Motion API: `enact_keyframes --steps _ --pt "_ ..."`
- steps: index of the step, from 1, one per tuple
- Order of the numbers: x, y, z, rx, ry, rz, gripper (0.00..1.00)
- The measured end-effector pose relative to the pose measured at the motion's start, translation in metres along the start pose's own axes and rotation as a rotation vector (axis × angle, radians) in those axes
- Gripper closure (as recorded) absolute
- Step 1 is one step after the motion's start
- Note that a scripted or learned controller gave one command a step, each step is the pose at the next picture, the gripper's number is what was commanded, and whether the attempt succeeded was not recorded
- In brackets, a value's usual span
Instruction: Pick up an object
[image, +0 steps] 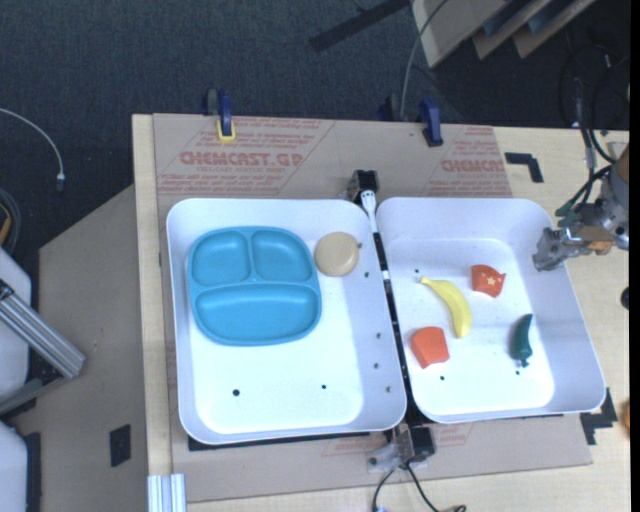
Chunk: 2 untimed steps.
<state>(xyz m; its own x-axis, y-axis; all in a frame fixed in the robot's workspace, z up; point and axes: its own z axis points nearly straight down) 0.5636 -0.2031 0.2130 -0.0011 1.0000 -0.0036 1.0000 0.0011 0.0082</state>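
The right bin (560, 390) holds a yellow banana (450, 303), a red strawberry-like piece (487, 281), an orange block (430, 346) and a dark green pepper (521, 338). In the left bin (290, 410) lie a blue divided plate (255, 284) and a tan round piece (337, 254), which sits just right of the plate. My gripper (556, 250) hangs at the right bin's upper right rim, right of the red piece and apart from every object. Nothing shows between its fingers.
Both bins rest on a brown board (300, 150) with blue clamps (222, 110) at its far edge. A black divider strip (380, 270) runs between the bins. Cables hang at the right, near the arm (610, 205).
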Motion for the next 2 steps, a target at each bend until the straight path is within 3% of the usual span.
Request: enact_keyframes --steps 1,2 --pt "0.0 0.001 -0.003 0.005 0.002 0.0 1.0" --pt "0.056 -0.014 -0.006 0.01 0.006 -0.004 1.0"
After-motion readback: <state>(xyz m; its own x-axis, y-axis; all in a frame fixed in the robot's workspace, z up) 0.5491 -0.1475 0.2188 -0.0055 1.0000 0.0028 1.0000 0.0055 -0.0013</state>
